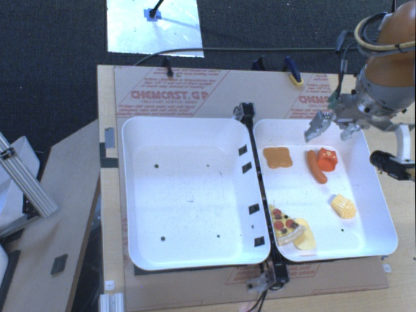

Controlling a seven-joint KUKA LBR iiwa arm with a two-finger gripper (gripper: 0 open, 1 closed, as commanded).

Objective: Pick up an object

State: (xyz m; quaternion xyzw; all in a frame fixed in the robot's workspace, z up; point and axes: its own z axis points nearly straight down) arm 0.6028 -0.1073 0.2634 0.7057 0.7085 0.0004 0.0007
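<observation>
The right bin (374, 207) holds several toy foods. An orange flat piece (277, 157) lies near its back left. A red-orange block (327, 159) and an orange sausage shape (316, 168) rest side by side near the back. A yellow corn piece (343, 206) sits toward the right. At the front left lie a pizza slice (283, 223) and a yellow piece (305, 236). My gripper (334, 127) hangs over the bin's back edge, above and behind the red-orange block. Its fingers are spread apart with nothing between them.
The left bin (188, 194) stands beside the right one, with black clips along the shared wall (253, 187). A silver plate (154, 17) lies on the dark floor behind the bench. A blue clamp (292, 69) sits at the board's back edge.
</observation>
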